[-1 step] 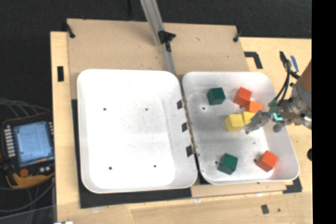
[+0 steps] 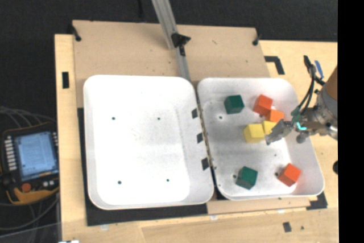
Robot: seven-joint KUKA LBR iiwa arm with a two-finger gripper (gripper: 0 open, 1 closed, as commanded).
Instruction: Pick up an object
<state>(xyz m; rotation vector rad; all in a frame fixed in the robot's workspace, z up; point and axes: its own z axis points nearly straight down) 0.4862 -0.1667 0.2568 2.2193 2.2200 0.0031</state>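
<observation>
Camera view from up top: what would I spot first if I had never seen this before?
Probably the bright blocks in the right bin: a yellow block near the middle, an orange block just above it, and another orange block near the bottom right corner. Two green blocks sit toward that bin's left side. The gripper reaches in from the right, beside the yellow block.

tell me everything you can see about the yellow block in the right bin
The yellow block is a small, matte cube-like piece, seemingly foam or painted wood, lying flat on the floor of the right shallow white bin, near its middle and toward the far side. A second small yellow piece sits right against its right edge, just below a pair of orange blocks. The grey two-finger gripper is close beside it on the right; actual contact cannot be made out.
</observation>
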